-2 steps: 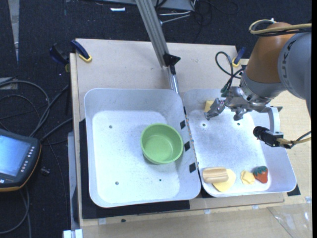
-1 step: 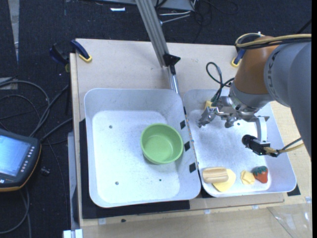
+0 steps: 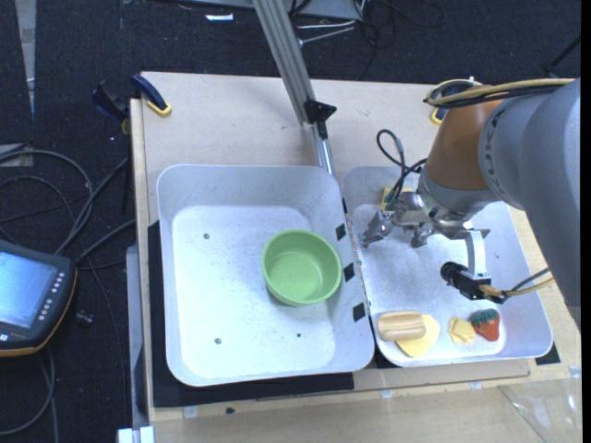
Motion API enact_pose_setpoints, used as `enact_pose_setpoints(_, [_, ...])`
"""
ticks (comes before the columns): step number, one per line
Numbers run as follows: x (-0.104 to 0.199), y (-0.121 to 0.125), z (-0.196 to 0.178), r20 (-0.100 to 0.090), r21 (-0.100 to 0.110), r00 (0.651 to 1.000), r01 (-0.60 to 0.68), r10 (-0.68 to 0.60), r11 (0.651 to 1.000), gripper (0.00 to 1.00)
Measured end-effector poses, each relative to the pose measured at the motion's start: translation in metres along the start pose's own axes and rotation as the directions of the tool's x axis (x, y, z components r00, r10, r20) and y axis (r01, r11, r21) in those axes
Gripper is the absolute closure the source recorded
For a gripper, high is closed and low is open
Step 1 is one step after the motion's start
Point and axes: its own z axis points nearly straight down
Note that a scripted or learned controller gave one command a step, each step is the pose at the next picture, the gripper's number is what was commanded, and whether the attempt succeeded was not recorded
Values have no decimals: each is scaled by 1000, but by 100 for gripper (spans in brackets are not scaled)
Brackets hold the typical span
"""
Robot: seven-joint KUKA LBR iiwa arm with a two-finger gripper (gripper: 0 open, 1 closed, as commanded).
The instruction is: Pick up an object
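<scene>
My gripper [image 3: 395, 233] hangs over the back-left part of the right bin [image 3: 526, 293], its two metal fingers [image 3: 370, 233] spread apart with nothing between them. Along that bin's front edge lie a tan bread roll [image 3: 401, 324] resting on a flat yellow piece [image 3: 422, 343], a small yellow chunk [image 3: 461, 330] and a red strawberry with a green top [image 3: 487, 324]. All of them sit well in front of the gripper, apart from it. A green bowl [image 3: 301, 266] stands upright in the left bin [image 3: 212, 247].
The grey arm with its orange band [image 3: 462, 146] covers the right bin's back right. A black connector with a cable [image 3: 464, 281] hangs below the wrist. A slanted metal pole [image 3: 291, 53] rises behind the bins. Bare bin floor lies left of the bowl.
</scene>
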Motion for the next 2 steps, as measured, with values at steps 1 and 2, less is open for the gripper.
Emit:
enact_pose_setpoints(1, [0,1,-12,0,-3,1000,-1,1,1000,100])
enact_pose_setpoints(2, [2,5,-74,1,-8,1000,0,0,1000,100])
